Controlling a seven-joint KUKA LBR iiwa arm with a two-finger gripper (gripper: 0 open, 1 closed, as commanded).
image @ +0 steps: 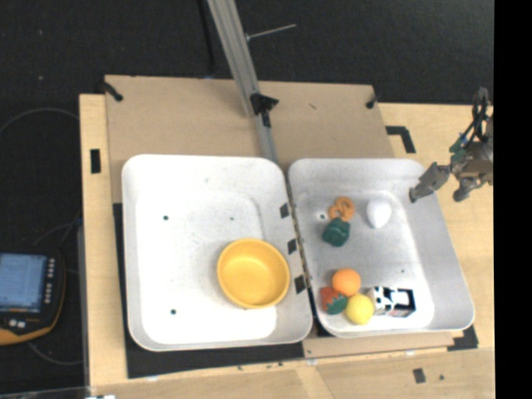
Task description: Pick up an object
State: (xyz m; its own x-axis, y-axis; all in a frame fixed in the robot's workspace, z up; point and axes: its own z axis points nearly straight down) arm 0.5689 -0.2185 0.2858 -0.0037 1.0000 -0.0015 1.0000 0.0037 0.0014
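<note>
The hand (442, 184) hangs at the right bin's (432, 248) far right rim, fingers spread apart, grasping nothing

We're looking at a robotics lab bench; a plywood benchtop (233, 115) carries two white bins (199, 189) set side by side; a metal mast (237, 52) rises behind them; a teach pendant (25, 293) with a lit screen lies on the dark floor (50, 40).
</note>
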